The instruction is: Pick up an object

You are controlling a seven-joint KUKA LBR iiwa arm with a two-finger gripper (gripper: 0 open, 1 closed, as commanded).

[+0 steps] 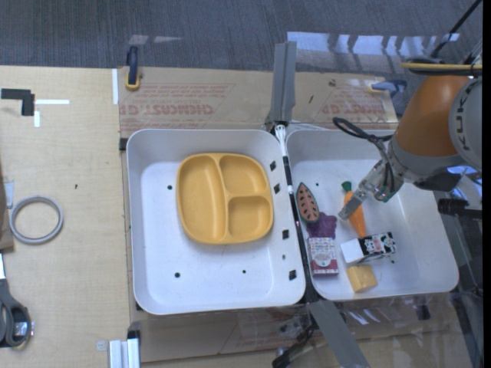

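The right bin point(430, 282) holds several small objects. An orange toy carrot point(355, 210) with a green top lies near its middle. My gripper point(376, 188) hangs just right of the carrot's upper end, very close to it. A watermelon slice point(307, 202) lies at the bin's left wall, with a purple piece point(327, 225) beside it. A pink carton point(323, 255), a black-and-white box point(370, 247) and a yellow block point(361, 277) lie toward the front.
The left bin point(153, 282) holds a yellow divided plate point(225, 198). A metal divider point(282, 83) rises between the bins at the back. A roll of tape point(34, 219) lies on the bench at the left.
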